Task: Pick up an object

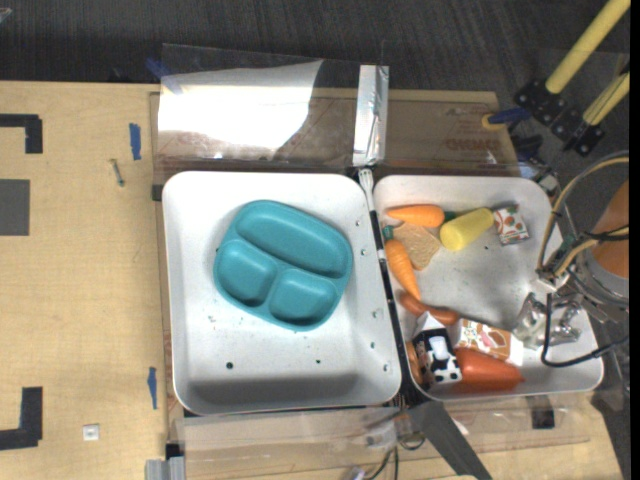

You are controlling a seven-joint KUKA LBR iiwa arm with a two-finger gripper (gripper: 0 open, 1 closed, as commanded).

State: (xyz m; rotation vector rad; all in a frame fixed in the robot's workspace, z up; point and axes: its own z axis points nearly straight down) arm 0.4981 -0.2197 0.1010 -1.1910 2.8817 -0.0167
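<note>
1. The tool [545, 318] hangs low at the right bin's [500, 185] right edge, presumably poised for a pick; whether it is released or clenched, I cannot tell, and nothing visibly sits in it.
2. Candidate objects crowd that bin's left side: three carrots [414, 214], one yellow cylinder [466, 228], two small cartons [512, 226], one black-and-white toy [437, 354].
3. The left bin [190, 268] holds one teal divided tray [283, 263].
4. Two bins sit on the desk [70, 268].
</note>
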